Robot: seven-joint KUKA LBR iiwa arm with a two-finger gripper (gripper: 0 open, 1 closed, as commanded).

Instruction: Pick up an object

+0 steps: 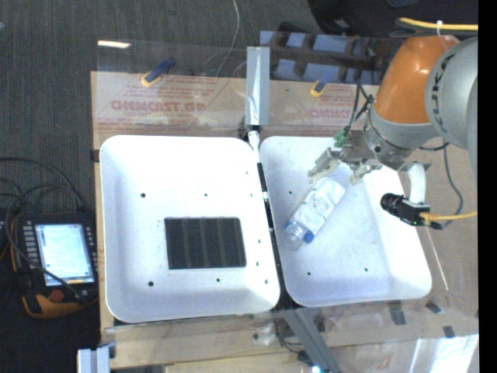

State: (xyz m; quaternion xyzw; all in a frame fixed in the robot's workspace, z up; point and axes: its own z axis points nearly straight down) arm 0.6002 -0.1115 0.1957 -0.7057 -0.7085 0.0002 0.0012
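Hovering with fingers spread over the right bin's (404, 278) far edge, the gripper (342, 164) looks mid-approach to the plastic bottle (316, 212) lying slantwise near the bin's middle, so next it should drop and pinch.

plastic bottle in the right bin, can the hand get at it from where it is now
Probably yes. The plastic bottle lies alone on the right bin floor, away from the walls, and the hand hangs just above its upper end with nothing between them.
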